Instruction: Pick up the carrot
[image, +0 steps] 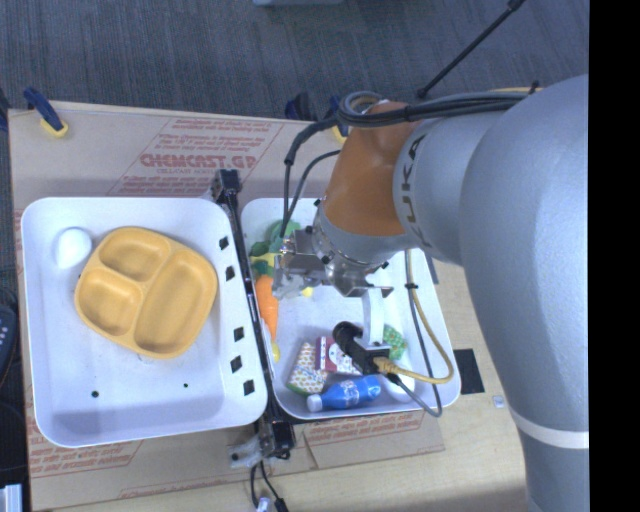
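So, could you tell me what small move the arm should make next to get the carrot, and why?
Probably shift the tool slightly left and lower it. The carrot lies along the right bin's left wall, just left of the tool, with nothing seen gripped. That wall leaves little room on one side, so a slow descent seems wise.

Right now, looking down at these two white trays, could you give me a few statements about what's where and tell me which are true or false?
1. The orange carrot lies in the right white bin. True.
2. The yellow divided plate sits in the right bin. False: it sits in the left white bin.
3. The blue-labelled bottle lies near the right bin's front edge. True.
4. The carrot rests on the yellow plate. False: it lies along the right bin's left wall.
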